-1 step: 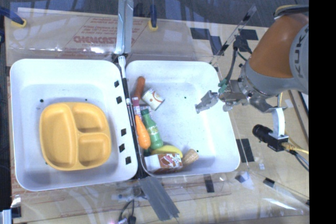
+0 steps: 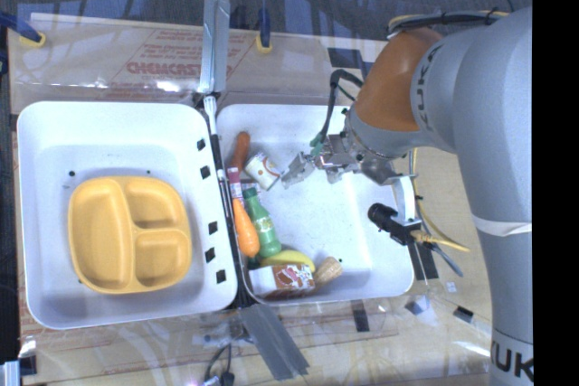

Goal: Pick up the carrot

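Big grey arm (image 2: pixel 488 104) dominated; its hand (image 2: pixel 291 171) hung empty, narrowly parted, right of carrot (image 2: pixel 245 230). Approach lengthwise, I'd say.

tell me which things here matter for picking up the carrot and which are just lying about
Belong to the job:
carrot, by the right bin's left wall
gripper, above the right bin

Lying about:
green bottle, beside the carrot
banana
sausage
small white can
yellow divided tray, left bin

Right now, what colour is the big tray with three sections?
Yellow. The tray lies in the left bin, seen in the camera view.
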Action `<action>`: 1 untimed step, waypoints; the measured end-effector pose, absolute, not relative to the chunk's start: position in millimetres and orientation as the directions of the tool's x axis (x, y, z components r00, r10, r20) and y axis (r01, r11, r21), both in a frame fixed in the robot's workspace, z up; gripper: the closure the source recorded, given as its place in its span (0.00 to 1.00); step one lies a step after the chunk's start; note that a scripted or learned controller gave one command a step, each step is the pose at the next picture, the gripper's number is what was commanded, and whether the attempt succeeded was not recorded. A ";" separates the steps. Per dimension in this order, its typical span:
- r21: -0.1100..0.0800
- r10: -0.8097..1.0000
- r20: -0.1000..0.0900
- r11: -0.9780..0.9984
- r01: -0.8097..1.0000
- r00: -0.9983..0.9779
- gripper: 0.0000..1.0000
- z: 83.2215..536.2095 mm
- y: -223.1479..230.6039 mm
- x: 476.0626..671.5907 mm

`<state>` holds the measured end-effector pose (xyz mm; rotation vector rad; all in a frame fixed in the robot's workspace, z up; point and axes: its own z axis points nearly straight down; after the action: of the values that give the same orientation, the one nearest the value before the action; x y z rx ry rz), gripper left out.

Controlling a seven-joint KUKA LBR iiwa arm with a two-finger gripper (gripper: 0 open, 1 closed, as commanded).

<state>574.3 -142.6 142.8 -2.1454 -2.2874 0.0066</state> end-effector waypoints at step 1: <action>-0.003 0.999 0.000 -0.033 0.999 0.033 0.00 91.1 -120.3 656.5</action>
<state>656.5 -120.3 91.1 -2.2562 -2.1824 0.0035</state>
